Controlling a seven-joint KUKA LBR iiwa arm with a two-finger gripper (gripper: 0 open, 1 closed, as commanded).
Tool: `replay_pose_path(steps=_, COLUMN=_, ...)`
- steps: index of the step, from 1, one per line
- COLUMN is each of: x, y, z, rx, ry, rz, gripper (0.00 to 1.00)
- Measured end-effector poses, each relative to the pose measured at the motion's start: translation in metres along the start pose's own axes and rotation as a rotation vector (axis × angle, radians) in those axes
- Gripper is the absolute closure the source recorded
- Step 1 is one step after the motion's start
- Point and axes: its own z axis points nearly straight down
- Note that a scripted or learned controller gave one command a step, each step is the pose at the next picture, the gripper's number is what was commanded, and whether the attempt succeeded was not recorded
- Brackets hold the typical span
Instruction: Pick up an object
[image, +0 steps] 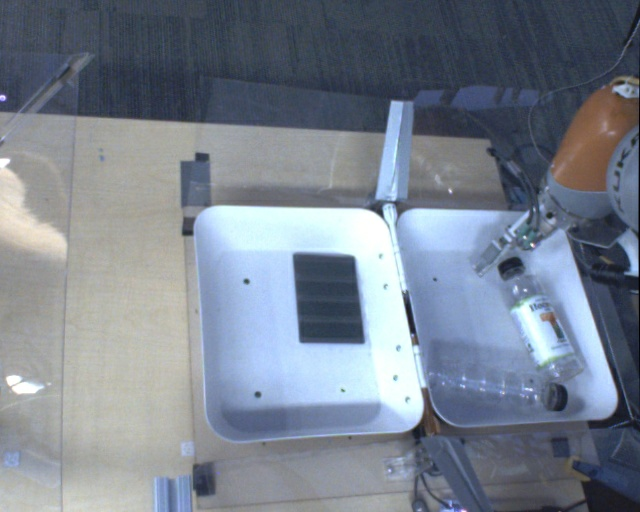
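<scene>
my gripper (500, 252) hangs open, gripping nothing, over the right bin (440, 300)'s far side | labelled bottle (537, 320) just below my fingertips | clear bottle (495, 385) along near wall | bare floor to their left

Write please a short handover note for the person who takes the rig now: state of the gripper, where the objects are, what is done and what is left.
Gripper: over the upper part of the right bin, just above the cap end of the labelled bottle; nothing seen between its fingers, and open or shut cannot be told.
Labelled bottle: lying in the right bin near its right wall, cap toward the gripper.
Clear bottle: lying along the bin's near wall, dark cap to the right.
Dark ribbed block: flat in the middle of the left bin.
Done: nothing lifted.
Left: grasp one object and lift it; the labelled bottle is nearest.
</scene>
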Motion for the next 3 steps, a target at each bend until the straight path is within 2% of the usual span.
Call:
replay_pose_path(steps=1, x=0.001, y=-0.002, z=0.001, rx=0.009, ry=-0.013, rz=-0.121, gripper=0.00)
replay_pose_path(steps=2, x=0.018, y=-0.027, z=0.010, rx=-0.018, ry=-0.018, rz=0.257, gripper=0.00)
replay_pose_path(steps=3, x=0.000, y=-0.003, z=0.009, rx=-0.009, ry=-0.011, rz=0.242, gripper=0.00)
